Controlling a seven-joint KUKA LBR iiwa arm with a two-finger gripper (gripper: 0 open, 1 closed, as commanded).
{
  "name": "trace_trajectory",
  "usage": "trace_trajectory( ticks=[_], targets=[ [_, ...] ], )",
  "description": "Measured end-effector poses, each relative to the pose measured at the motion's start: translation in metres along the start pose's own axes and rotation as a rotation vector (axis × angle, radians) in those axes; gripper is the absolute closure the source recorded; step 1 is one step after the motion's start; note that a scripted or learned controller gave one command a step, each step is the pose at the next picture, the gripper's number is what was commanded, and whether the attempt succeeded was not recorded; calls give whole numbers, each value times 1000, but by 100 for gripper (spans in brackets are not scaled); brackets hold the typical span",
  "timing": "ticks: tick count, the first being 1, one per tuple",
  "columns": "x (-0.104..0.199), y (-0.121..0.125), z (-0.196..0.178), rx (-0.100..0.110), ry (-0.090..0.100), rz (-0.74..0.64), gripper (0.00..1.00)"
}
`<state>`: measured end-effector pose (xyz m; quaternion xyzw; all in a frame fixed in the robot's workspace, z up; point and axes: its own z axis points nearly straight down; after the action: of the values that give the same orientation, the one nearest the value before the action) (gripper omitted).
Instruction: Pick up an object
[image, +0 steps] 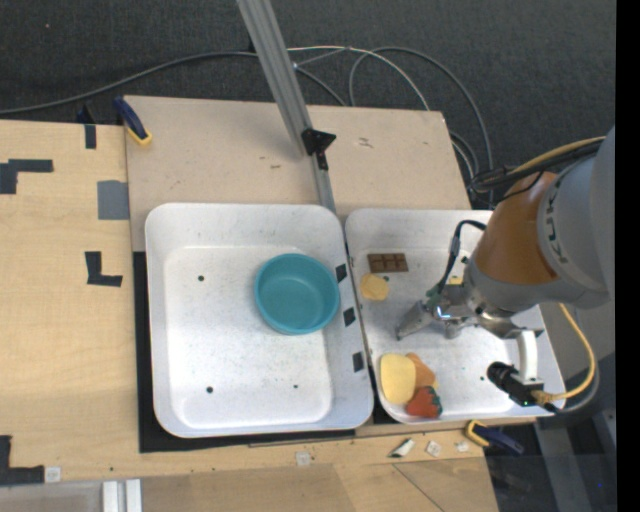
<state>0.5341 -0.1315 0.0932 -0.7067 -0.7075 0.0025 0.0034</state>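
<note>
The approach step is judged to be in hand: the gripper (420, 318) is held low over the middle of the right bin (455, 222), and nothing is seen between its fingers. The jaws appear spread, one finger angled toward the left. Candidate objects are found close by in the same bin: a small yellow round piece (375, 288) just to the left, a brown chocolate-like bar (387, 263) farther back, and a yellow block (397, 378) beside a red strawberry-like piece (424, 402) at the near edge. A teal bowl (296, 292) is placed in the left bin (200, 400). For the next move, alignment over one object and descent would be required. No writing or brand can be read.
</note>
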Motion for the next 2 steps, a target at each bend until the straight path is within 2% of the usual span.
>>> trace_trajectory(
  ticks=[1, 2],
  targets=[
    [1, 1, -13, -4, 0, -1, 100],
    [-6, 8, -62, -11, -2, 0, 100]
  ],
)
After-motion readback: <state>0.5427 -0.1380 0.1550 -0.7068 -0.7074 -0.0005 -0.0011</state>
